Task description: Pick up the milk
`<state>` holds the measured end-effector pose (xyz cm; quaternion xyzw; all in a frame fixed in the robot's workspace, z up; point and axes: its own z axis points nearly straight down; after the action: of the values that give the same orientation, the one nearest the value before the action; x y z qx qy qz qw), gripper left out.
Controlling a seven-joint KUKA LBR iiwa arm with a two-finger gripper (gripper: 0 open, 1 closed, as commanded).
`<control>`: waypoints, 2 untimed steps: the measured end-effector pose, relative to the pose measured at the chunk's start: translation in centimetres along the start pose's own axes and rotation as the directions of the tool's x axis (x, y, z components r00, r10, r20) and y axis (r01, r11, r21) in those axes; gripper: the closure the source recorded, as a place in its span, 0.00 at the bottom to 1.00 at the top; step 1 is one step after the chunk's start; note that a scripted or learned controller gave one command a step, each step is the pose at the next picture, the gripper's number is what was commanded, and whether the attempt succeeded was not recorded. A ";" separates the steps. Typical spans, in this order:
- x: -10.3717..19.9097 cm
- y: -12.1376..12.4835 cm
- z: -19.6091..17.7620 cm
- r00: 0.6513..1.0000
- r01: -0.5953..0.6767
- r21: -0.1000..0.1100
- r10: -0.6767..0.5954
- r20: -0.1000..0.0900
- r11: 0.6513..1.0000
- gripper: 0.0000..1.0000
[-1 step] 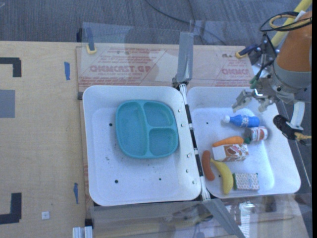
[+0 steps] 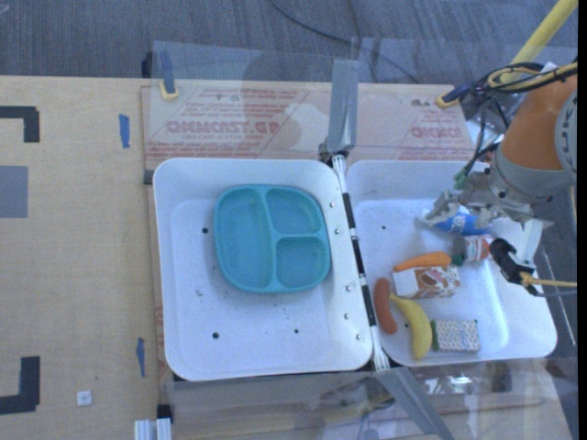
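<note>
A small carton (image 2: pixel 427 281) with a white top and orange-brown sides, which looks like the milk, lies on its side in the middle of the right bin (image 2: pixel 523 337). My gripper (image 2: pixel 470 211) hangs over the far part of that bin, above and to the right of the carton and apart from it. A blue and white item (image 2: pixel 455 221) sits right under the gripper; whether it is touched or gripped is unclear. The grey arm with its orange band (image 2: pixel 537 136) comes in from the right.
Around the carton lie an orange carrot (image 2: pixel 423 261), a red sausage (image 2: pixel 385 305), a yellow banana (image 2: pixel 417 325), a small speckled box (image 2: pixel 456 335) and a red-and-white can (image 2: pixel 474 248). The left bin (image 2: pixel 183 337) holds a teal divided plate (image 2: pixel 272 237).
</note>
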<state>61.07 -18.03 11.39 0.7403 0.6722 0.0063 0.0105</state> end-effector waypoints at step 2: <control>-0.5 0.1 -0.2 0.999 -0.049 -0.018 0.049 0.007 0.999 1.00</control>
<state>61.15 -18.52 11.63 0.7565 0.6537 0.0098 0.0194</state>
